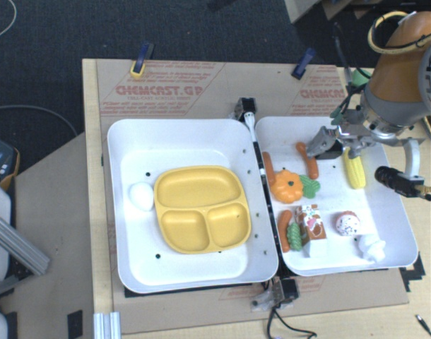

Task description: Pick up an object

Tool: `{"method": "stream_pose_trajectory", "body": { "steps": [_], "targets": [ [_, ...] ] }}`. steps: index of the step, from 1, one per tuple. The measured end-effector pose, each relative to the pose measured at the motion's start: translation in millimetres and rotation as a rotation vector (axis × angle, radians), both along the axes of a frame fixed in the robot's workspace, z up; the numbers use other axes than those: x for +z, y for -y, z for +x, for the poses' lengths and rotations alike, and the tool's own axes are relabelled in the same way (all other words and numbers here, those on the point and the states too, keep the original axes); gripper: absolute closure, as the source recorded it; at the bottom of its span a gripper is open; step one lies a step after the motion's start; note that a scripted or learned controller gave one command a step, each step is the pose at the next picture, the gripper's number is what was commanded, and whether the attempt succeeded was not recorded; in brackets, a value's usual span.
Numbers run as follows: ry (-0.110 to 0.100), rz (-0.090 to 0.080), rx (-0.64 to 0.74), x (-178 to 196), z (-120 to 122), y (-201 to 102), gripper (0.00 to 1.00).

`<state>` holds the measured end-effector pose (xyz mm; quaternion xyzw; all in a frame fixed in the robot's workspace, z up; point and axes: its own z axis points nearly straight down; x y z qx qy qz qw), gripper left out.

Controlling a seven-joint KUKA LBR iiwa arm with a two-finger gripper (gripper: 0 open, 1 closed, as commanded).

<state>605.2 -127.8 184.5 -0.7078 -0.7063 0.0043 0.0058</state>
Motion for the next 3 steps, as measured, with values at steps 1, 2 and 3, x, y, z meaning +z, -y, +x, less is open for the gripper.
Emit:
{"method": "stream_pose_trajectory", "body": {
  "steps": [1, 2, 3],
  "targets": [
    [0.015, -0.002, 0.002, 8.4, 3.3, 0.0, 0.0],
    [0.008, -0.001, 0.001, -40.7, 7.0, 7.9, 0.0],
    [0.008, 0.0, 0.002, -94.3, 5.9, 7.0, 0.0]
  ]
}}
